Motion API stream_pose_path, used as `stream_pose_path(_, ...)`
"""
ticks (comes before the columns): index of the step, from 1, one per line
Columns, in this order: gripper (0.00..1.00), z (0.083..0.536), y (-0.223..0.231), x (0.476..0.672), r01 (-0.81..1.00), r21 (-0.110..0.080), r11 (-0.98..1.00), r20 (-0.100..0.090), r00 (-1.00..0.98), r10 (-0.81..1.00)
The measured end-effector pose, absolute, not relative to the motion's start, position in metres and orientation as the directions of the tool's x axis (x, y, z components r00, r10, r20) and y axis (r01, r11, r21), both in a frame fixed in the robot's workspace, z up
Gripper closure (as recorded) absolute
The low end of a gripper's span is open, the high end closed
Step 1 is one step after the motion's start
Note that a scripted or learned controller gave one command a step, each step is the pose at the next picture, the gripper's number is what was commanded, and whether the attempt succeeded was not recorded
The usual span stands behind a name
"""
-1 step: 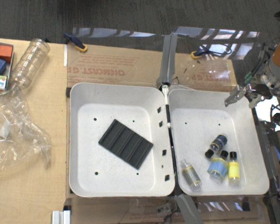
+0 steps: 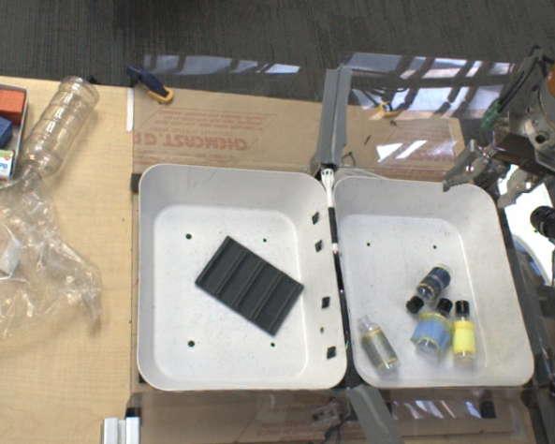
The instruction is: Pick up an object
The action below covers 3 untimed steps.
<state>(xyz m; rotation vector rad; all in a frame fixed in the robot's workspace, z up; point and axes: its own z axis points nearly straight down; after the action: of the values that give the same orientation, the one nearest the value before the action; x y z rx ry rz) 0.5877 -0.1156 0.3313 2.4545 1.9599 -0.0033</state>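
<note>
The left bin [image 2: 166,200] holds a dark grey ribbed rectangular plate [image 2: 250,285], lying flat and turned at an angle. In the near right corner of the right bin [image 2: 400,210] lie several small bottles: a dark blue one [image 2: 431,286], a light blue one [image 2: 430,331], a yellow one [image 2: 463,338] and a clear vial [image 2: 379,346]. My gripper [image 2: 486,178] hangs over the far right corner of the right bin, well above and behind the bottles. Its fingers [image 2: 461,169] are spread open with nothing between them.
On the bench left of the bins lie a clear plastic bottle [image 2: 53,128], a crumpled clear bag [image 2: 27,257] and a box of blue and orange blocks [image 2: 2,120]. A small blue and yellow clamp [image 2: 151,83] sits behind the cardboard sheet [image 2: 227,133].
</note>
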Motion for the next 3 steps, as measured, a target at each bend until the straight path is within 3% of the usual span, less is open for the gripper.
stream_pose_path(1,0.0,0.189,-0.069,0.556,0.961,-0.006,-0.278,-0.002,0.278,0.961)
stream_pose_path(2,0.0,0.403,-0.077,0.523,0.997,-0.001,-0.077,-0.003,0.077,0.997)
stream_pose_path(3,0.0,0.271,-0.039,0.477,0.987,-0.005,-0.16,-0.002,0.16,0.987)
